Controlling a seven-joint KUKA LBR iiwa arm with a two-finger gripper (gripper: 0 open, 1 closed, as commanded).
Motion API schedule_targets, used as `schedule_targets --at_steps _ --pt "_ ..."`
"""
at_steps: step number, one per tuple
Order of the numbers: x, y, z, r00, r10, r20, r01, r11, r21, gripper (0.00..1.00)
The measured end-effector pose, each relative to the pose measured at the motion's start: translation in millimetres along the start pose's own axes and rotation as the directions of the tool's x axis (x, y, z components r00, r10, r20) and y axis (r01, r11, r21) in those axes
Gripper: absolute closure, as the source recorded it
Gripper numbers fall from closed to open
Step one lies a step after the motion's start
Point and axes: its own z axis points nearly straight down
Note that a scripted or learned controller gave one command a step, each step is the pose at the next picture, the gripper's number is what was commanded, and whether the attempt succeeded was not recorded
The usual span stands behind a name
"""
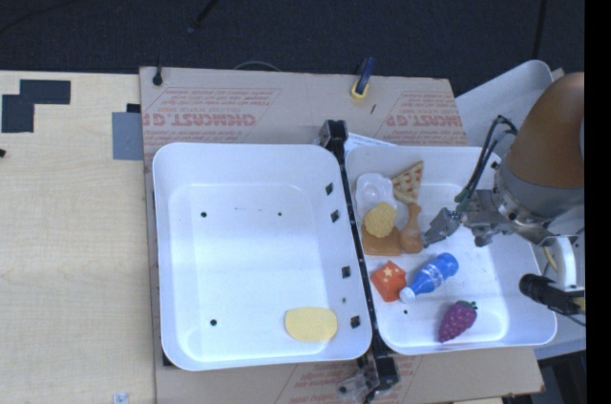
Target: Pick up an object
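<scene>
My gripper (460, 230) hangs over the right bin (535, 328), its fingers spread and nothing between them. Just left of it lie a brown drumstick (411, 233) and a round yellow piece (380, 220). A blue bottle (431, 275) lies a little below the gripper, beside a red object (388, 280). A purple bunch of grapes (456, 320) sits near the bin's front edge. A tan waffle wedge (409, 180) and a clear pale item (372, 190) rest at the back left of that bin.
The left bin (191, 192) holds one flat yellow object (310, 324) near its front right corner. A black divider (346, 230) joins the two bins. Both stand on cardboard (248, 111). The grey arm (549, 168) covers the right bin's right side.
</scene>
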Motion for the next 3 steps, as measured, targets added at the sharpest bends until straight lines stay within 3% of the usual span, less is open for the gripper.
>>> schedule_targets --at_steps 1,2,3 --pt "32.3 -7.6 71.9 1.000 0.005 0.005 -0.005 1.000 -0.008 0.00" --pt "32.4 -9.0 64.6 1.000 0.010 0.002 -0.010 1.000 -0.003 1.00" --pt "99.9 72.8 -16.2 1.000 -0.004 0.002 0.004 1.000 -0.019 1.00"
